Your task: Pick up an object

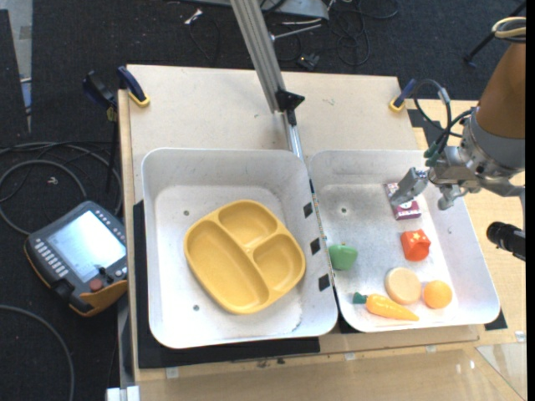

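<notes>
Purple packet (pixel 407 207) beneath claw (pixel 426 189); white bins (pixel 167 224) on bench.

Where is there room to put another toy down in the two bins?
Right bin: bare floor at its far left, above the green toy. Crowded near the carrot and orange ball. Left bin: the yellow tray fills most.
</notes>
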You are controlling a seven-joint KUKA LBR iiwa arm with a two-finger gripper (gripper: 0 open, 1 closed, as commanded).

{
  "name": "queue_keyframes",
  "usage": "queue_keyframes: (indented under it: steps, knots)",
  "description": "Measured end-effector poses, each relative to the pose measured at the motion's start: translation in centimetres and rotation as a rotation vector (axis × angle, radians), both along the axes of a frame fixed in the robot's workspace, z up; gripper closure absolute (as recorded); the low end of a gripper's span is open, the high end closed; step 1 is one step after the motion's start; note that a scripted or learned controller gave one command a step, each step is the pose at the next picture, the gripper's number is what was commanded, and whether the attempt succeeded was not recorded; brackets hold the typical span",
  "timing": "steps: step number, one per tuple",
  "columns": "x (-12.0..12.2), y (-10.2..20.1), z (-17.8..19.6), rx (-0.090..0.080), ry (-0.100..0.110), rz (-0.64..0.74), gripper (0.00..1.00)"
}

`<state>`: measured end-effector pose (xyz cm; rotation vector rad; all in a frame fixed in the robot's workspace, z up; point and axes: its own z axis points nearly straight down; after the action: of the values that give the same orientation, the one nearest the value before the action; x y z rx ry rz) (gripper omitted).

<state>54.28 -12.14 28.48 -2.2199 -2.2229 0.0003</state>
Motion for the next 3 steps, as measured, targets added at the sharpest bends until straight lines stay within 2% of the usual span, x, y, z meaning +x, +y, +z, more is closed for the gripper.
queue_keyframes:
  steps: [1,2,3]
  knots:
    - [0.0,0.0,0.0,0.000,0.000,-0.001,0.00]
    - [-0.1,0.8,-6.1,0.001,0.006,-0.002,0.00]
    - [-0.1,1.0,-10.5,0.001,0.005,-0.002,0.00]
